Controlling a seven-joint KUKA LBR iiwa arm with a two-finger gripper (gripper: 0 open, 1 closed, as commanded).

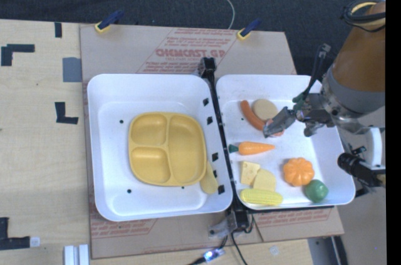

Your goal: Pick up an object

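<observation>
Corn cob point(261, 197) is being shown at right bin's point(326, 85) near edge | tool point(276, 126) is being held above sausage point(252, 115), its long axis diagonal | tool spread: cannot tell.

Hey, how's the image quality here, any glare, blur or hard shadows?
Camera view: soft, even light; the white bins look bright but keep detail; faint shadow under the yellow tray; the gripper is slightly blurred, while the carrot and pumpkin stay fairly sharp.
</observation>
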